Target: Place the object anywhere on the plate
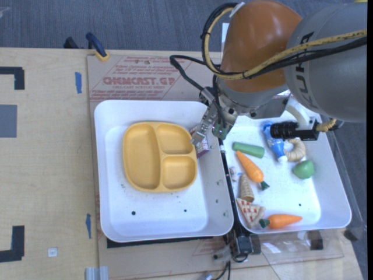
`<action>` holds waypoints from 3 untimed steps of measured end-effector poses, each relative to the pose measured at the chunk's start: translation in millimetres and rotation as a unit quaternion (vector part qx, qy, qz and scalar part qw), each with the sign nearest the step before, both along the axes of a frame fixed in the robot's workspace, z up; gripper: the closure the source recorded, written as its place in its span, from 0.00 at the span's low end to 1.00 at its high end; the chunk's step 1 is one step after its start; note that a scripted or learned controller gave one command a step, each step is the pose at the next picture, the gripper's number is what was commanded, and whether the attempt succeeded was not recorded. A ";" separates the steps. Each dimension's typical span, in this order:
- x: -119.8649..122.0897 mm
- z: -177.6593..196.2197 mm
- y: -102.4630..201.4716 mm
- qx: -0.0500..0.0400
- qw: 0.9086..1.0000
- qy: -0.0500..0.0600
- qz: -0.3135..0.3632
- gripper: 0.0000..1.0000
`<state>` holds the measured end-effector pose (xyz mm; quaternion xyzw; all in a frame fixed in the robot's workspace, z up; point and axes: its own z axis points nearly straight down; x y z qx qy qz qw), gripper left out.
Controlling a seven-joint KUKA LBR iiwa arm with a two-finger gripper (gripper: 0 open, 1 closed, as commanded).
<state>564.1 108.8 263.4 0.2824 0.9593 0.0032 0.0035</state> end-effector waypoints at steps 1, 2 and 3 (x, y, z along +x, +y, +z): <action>0.4 -0.5 -3.3 -0.001 1.000 0.000 -0.002 0.00; 2.4 11.0 -2.0 -0.001 1.000 -0.004 -0.001 1.00; 2.2 10.5 -1.9 -0.001 1.000 -0.004 -0.001 0.00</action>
